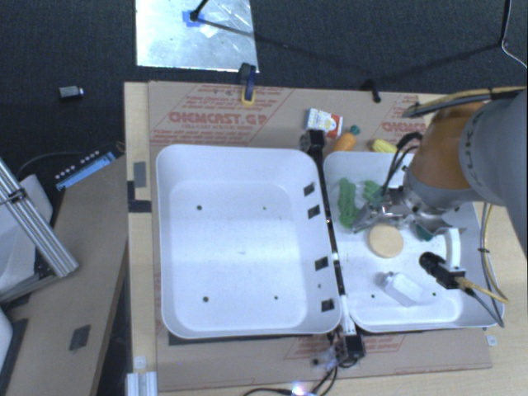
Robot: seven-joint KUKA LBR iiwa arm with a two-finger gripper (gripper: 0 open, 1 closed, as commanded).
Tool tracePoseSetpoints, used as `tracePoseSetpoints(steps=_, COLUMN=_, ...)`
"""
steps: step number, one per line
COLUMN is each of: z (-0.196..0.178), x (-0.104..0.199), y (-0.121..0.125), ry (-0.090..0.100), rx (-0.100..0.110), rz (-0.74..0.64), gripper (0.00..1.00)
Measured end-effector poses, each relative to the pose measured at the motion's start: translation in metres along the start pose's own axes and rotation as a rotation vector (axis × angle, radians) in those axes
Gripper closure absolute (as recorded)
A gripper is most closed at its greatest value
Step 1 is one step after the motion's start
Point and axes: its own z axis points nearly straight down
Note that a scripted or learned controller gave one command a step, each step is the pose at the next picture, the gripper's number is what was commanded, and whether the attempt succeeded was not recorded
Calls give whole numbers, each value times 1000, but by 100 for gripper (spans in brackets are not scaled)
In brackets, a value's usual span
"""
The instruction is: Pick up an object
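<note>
The arm (487, 151) reaches in from the right and hangs low over the right bin (396, 327), its gripper (373, 214) down among the things in the far-left part of that bin. A green piece (346, 200) lies just left of the gripper, close against the bin's left wall, and a tan disc (385, 241) lies just on the near side of it; either could be the thing meant (the task names no particular one). Whether the gripper touches the green piece is hard to make out, since its metal parts blur into the clutter there. Whether the pincer is apart or together I cannot tell, and nothing is plainly seen clamped in it.

Other candidates lie in the same bin: a pale block (402, 288) nearer the front, well apart from the gripper, and a small teal piece (422, 232) to the right, partly under the wrist.

My reading is that the approach is made but the grasp is not confirmed: every object appears to lie on the bin floor. Closing on one thing and lifting it clear remain.
</note>
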Motion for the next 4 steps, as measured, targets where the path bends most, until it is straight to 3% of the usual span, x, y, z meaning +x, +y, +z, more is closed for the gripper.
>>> tracePoseSetpoints(steps=1, z=-10, x=-4, y=-3, ry=-1, rx=2, rz=7, gripper=100)
tracePoseSetpoints(steps=3, z=1, x=8, y=-5, ry=-1, rx=7, rz=9, gripper=100)
tracePoseSetpoints(steps=4, z=1, x=14, y=-100, ry=1, rx=12, rz=13, gripper=100)
